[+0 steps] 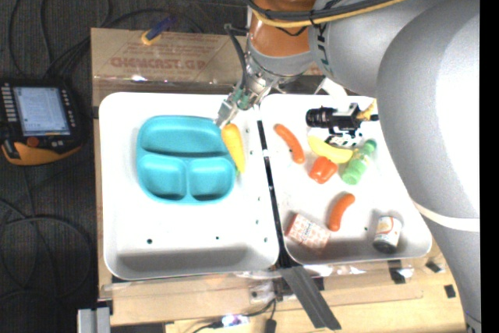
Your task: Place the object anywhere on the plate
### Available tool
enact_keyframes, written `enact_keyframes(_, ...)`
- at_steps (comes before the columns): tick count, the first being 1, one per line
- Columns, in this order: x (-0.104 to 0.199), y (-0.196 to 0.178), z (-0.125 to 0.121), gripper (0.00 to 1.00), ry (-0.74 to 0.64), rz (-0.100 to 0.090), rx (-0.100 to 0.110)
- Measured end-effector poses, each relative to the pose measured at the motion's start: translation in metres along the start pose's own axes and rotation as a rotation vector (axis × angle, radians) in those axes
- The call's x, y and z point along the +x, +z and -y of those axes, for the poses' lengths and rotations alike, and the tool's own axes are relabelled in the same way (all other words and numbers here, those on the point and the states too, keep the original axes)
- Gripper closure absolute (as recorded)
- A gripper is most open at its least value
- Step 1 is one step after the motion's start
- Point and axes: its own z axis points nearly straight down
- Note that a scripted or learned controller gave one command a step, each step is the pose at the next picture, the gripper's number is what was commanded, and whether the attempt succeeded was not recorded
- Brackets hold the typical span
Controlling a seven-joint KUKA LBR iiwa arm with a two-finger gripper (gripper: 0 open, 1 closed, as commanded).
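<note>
Camera view: my claw (228, 115) reaches down into the left bin (125, 246), right by the top right corner of the blue plate (185, 158). The yellow corn (233, 147) sits just under my fingertips. It touches the right edge of the plate, with most of it on the white bin floor beside the plate. I cannot tell if my claw is open or closed, because it looks too small and blurry here. In the right bin (413, 242) I see two orange sausages (289, 143) (340, 210), a red pepper (322, 168), a yellow banana (328, 148), a green bottle (357, 163), a small box (306, 231) and a little can (387, 231).
</note>
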Motion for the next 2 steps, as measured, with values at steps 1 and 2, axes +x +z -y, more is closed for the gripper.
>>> enact_keyframes(1, -0.0005, -0.0092, -0.0001, 1.0, 0.001, 0.002, 0.001)
enact_keyframes(2, -0.0006, -0.0092, -0.0001, 0.0, 0.001, 0.002, 0.001)
